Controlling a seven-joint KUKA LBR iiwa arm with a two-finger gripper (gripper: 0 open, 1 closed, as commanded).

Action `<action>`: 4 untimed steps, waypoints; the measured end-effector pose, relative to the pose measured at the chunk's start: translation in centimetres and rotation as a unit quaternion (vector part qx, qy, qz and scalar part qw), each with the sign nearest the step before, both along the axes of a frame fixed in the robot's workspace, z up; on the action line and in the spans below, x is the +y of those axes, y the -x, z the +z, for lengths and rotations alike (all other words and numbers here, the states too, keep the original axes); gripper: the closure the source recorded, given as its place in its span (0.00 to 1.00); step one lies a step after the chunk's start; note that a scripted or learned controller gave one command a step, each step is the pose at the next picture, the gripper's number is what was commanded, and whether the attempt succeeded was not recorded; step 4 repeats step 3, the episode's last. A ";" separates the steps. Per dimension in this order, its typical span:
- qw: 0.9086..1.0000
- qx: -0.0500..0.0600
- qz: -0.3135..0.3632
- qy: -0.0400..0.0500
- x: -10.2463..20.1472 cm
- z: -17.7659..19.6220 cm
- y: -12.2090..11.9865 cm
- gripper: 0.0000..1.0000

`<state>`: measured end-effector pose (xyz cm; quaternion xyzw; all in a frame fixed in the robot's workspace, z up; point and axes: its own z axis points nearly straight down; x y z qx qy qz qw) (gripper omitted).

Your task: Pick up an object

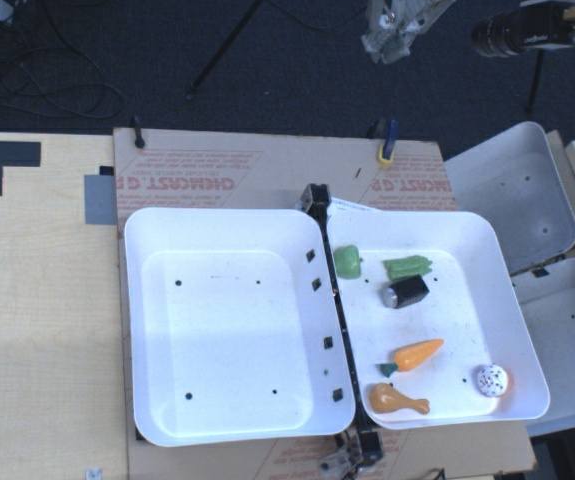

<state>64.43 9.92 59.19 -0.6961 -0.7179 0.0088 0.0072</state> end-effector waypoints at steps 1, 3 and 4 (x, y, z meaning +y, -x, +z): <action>1.000 -0.002 0.003 0.000 0.2 0.9 -0.1 1.00; 1.000 -0.011 0.007 -0.001 0.5 2.8 -0.3 1.00; 1.000 -0.011 0.007 -0.001 0.5 2.8 -0.3 1.00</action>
